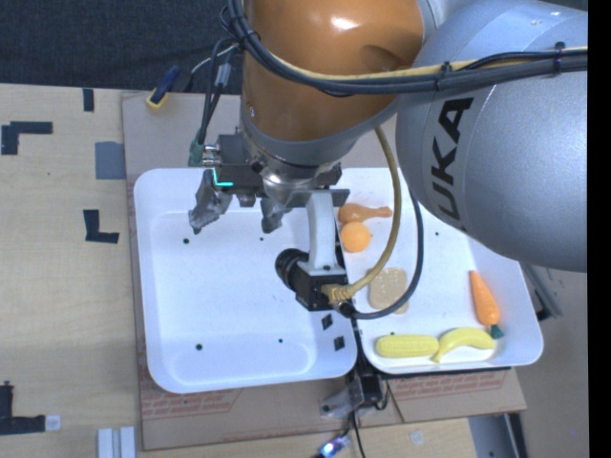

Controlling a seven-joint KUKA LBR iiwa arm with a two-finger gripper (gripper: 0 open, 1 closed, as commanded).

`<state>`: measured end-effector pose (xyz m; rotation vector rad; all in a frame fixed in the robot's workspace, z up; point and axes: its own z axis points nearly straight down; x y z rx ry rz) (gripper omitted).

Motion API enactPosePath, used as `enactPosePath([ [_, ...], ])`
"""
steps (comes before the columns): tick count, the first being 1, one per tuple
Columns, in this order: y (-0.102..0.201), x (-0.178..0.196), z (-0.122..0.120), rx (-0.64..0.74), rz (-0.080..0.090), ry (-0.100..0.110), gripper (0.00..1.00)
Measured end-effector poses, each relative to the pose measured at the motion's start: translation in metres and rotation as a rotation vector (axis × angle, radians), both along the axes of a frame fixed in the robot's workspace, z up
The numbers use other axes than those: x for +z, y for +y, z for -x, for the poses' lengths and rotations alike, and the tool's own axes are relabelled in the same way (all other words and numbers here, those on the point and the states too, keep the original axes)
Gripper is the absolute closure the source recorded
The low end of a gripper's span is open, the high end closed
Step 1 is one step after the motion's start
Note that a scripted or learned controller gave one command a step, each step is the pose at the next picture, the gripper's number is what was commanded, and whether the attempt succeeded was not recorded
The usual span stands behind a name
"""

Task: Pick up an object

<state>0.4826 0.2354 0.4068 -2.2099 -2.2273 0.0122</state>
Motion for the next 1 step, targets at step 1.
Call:
enactPosePath([
  [1, 0.0006, 0.0098, 0.0001, 0.002, 0.0, 0.001, 1.0],
])
